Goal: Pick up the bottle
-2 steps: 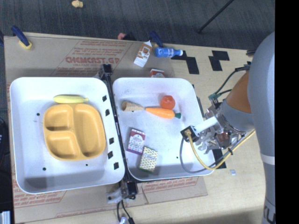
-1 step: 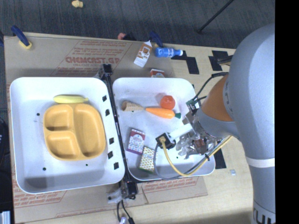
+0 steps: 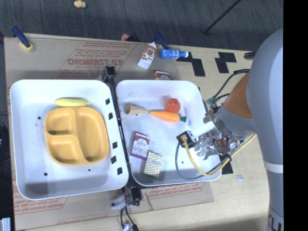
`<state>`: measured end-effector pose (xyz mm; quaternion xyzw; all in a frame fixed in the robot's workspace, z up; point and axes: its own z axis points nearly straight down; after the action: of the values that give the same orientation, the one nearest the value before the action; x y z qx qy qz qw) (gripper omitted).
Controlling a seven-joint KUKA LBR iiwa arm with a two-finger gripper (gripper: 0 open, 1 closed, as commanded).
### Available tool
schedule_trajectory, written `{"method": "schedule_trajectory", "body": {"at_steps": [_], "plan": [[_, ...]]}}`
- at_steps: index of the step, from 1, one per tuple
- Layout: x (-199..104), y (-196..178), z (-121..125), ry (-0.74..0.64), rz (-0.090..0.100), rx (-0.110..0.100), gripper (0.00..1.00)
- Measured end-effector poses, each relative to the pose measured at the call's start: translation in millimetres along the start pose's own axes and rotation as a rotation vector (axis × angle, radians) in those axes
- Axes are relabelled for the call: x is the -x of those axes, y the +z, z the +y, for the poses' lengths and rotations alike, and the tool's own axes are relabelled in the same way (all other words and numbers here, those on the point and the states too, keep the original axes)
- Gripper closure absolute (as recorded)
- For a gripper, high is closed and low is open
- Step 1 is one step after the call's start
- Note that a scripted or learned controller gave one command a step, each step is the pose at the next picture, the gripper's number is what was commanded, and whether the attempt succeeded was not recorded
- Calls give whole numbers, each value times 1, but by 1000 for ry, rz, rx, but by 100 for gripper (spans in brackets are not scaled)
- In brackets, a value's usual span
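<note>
Camera view, looking down at a slant on the surface [image 3: 231,186], with the right bin [image 3: 161,86] taken as landmark. The bottle [image 3: 172,54], blue with a white cap end, lies on its side outside this bin, just beyond its far rim, beside a small white-and-brown carton [image 3: 147,56]. Inside the bin lie a carrot [image 3: 164,116], a red tomato [image 3: 173,105] touching it, a beige cone-shaped piece [image 3: 135,110], and two small packets [image 3: 140,146] [image 3: 153,164] near the bin's near rim. The gripper [image 3: 208,146] hangs over the bin's right edge, well apart from the bottle, trailing a yellow cable [image 3: 199,166]; whether it is open or closed cannot be told. Left of this bin, the second bin [image 3: 24,129] holds a yellow divided tray [image 3: 77,134] and a banana [image 3: 72,102].
</note>
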<state>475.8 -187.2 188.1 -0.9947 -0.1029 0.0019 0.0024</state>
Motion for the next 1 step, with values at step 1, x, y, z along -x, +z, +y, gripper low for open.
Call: {"method": "schedule_trajectory", "body": {"at_steps": [1], "plan": [[5,10,23,-23,0,-1,100]]}}
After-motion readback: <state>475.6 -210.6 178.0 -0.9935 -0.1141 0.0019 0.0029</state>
